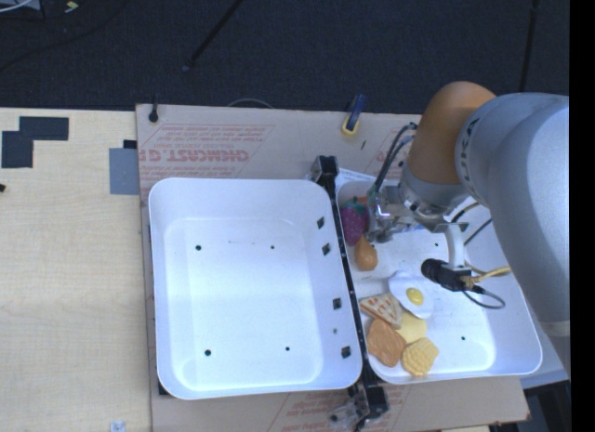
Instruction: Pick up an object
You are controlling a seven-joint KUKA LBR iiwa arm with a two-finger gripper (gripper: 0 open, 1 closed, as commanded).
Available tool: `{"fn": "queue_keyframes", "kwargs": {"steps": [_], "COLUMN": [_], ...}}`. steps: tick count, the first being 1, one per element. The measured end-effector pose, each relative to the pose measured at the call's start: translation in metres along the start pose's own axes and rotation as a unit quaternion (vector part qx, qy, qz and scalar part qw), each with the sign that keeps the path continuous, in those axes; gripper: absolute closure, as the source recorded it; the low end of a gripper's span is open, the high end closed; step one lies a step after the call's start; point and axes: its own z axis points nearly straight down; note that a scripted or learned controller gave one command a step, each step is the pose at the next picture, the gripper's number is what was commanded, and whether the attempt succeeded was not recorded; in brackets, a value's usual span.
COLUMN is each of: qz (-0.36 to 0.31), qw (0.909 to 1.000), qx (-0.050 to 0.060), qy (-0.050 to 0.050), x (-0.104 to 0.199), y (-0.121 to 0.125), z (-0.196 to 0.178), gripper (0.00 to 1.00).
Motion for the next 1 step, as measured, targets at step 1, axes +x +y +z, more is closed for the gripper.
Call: {"fn": "queue_keyframes", "kwargs": {"steps": [1], "qz": [0.000], "qw": [1.0000], "qx": [0.000], "qy": [0.000], "x": [0.0000], "y": [0.0000], "z": [0.0000], "gripper": [1.00]}}
